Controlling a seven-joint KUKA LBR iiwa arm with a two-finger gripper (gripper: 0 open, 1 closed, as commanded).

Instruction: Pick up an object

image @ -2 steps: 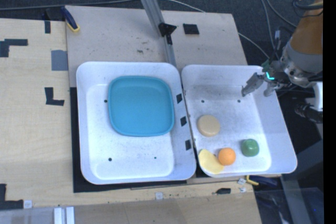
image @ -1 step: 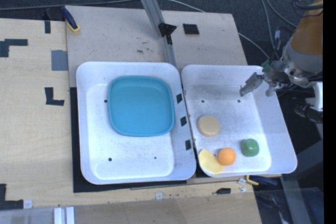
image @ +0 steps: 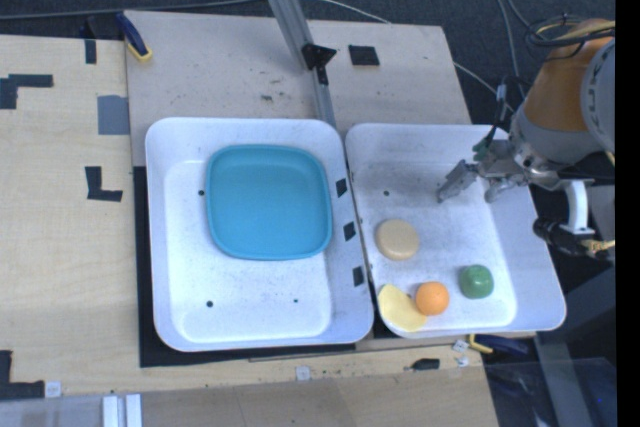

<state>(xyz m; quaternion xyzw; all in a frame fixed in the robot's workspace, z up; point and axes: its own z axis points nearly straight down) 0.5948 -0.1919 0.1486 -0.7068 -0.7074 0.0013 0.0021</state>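
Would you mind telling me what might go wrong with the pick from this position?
1. The orange ball touches the yellow piece in the right bin's near corner, so a grasp there may catch both or slip off.
2. The green ball and the orange one look round and could roll away from a push.
3. The hand hangs apart from every item, so a straight descent likely closes on nothing.

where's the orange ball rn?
The orange ball sits in the right bin near its front edge, touching the yellow piece on its left, with the green ball to its right.
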